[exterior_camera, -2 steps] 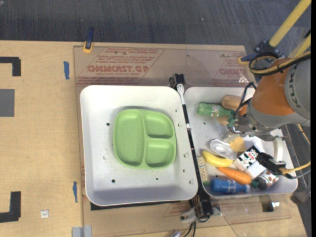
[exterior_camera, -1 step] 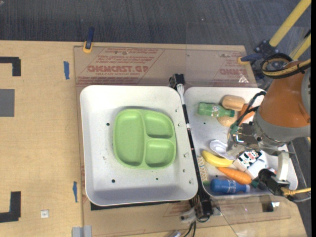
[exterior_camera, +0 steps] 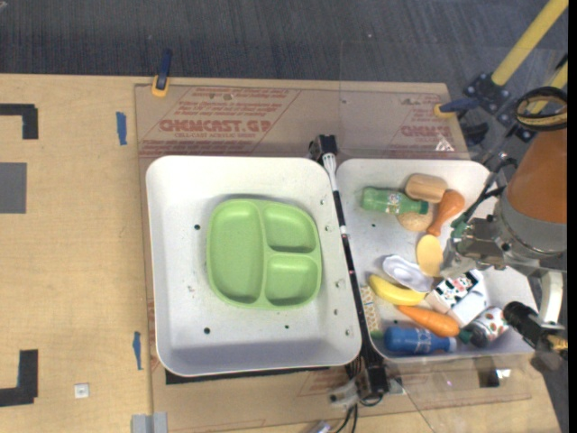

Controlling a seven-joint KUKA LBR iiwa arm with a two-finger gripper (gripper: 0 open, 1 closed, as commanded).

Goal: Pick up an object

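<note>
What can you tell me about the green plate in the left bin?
The green plate is a light green, plastic-looking divided plate with rounded corners and three compartments: one long section on the left, two smaller on the right. It lies flat, face up, near the middle of the left white bin, with nothing in it.

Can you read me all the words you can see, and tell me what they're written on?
"CHEMCAST GP": big red letters, seen mirrored, on the clear sheet behind the bins.
More red print on that sheet's right part: too blurred to read.
Green bottle label: too small to read.
Blue bottle label: too small to read.
White box with black patches: no letters I can make out.
</note>
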